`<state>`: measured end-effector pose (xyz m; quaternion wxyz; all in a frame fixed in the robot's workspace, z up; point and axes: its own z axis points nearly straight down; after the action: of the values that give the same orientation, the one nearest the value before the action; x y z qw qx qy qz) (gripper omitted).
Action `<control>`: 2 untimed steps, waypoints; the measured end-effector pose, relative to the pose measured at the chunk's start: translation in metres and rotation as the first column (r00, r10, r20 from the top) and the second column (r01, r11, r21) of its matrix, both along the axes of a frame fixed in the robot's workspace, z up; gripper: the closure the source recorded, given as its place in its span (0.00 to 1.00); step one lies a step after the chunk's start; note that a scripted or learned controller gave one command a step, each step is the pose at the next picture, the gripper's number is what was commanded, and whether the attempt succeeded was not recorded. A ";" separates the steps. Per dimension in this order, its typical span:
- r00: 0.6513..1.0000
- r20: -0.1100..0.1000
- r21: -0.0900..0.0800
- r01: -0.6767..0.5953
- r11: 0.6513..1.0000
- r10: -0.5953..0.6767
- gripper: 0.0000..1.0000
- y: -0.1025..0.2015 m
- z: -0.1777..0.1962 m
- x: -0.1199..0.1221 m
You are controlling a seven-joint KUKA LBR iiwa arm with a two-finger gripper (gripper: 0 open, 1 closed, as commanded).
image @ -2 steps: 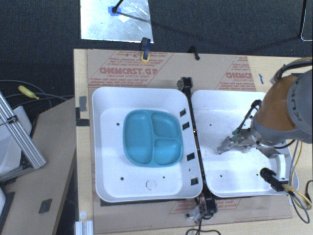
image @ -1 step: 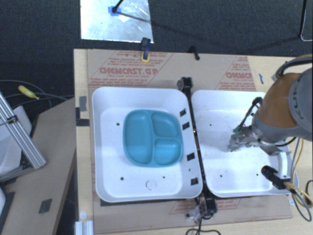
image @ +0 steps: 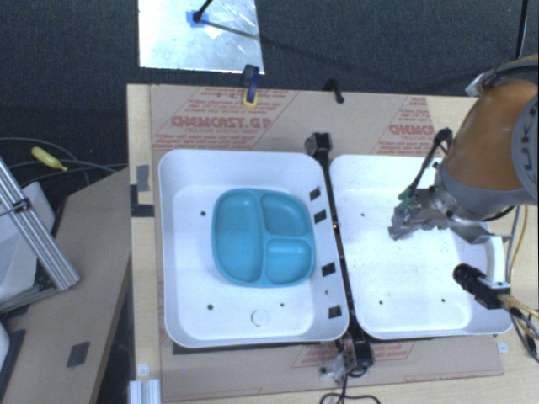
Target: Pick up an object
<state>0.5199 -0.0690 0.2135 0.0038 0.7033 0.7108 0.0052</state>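
Sitting far to the left on a low side table is a small yellow thing (image: 48, 159) beside some silver metal bars (image: 34, 230). Next comes the brown surface (image: 223, 114) with red letters on it, and two white bins lie on it side by side. The left bin (image: 181, 194) has a blue plate (image: 262, 236) in its middle. The plate has three parts, one big part on the left and two small ones on the right, and it lies flat. A tiny clear round thing (image: 259, 316) lies near the front wall of that bin, just below the plate. Little black clips (image: 322, 217) run along the line where the two bins meet. The right bin (image: 375, 314) has small black dots on its floor. The grey arm with the orange band (image: 493, 146) comes in from the right and leans over this bin. Its claw (image: 402, 223) hangs low over the middle of the right bin, well apart from the blue plate. I cannot tell if the claw is open or closed, and I see nothing held in it. A black part (image: 476, 284) sticks out under the arm near the bin's right edge.
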 end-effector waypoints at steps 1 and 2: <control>1.000 -0.009 0.001 -0.001 1.000 0.001 1.00 0.067 0.017 -0.010; 1.000 -0.011 0.001 0.001 1.000 -0.001 1.00 0.111 0.027 -0.034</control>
<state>0.4864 0.0420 0.2409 -0.0003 0.7037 0.7105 0.0015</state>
